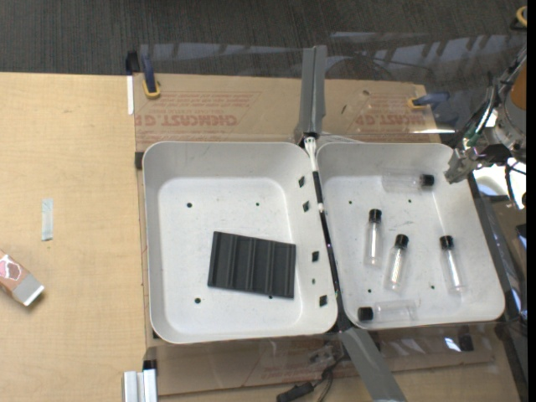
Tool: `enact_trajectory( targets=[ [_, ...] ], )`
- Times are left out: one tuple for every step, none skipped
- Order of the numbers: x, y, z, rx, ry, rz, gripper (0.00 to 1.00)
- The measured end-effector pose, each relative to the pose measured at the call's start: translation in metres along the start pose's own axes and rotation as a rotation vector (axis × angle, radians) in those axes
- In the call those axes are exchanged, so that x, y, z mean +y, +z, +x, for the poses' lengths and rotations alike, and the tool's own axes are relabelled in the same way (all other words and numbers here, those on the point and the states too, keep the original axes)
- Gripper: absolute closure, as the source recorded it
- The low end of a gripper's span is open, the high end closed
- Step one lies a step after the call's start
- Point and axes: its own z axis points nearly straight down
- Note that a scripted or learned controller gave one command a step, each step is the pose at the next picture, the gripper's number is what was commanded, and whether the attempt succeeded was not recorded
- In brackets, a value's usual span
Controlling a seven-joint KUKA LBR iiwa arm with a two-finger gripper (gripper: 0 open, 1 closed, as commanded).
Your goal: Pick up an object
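On the far left of the frame, on the bare worktop, lie a small grey strip and a small packet at the left edge; both are well apart from the bins. The left bin holds one dark ribbed plate, lying flat near its middle. The right bin holds several clear tubes with black caps: three lie almost upright in the picture, one lies along the lower edge, and one lies near the top. The gripper is at the upper right corner of the right bin, above its rim; if the jaws are wide or narrow I cannot tell. I judge the tubes are the nearest things to take. To do it well, the arm should choose a tube that lies apart from the others, turn the jaws across its thin body, and come straight down on its middle, because a round tube can roll away
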Motion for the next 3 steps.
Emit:
enact_trajectory(
  targets=[
    [-0.038, 0.109, 0.003, 0.0, 0.036, -0.001, 0.0],
    [-0.097, 0.109, 0.009, 0.0, -0.045, -0.003, 0.0],
    [-0.121, 0.093, 0.012, 0.001, -0.078, -0.001, 0.0]
  ],
)
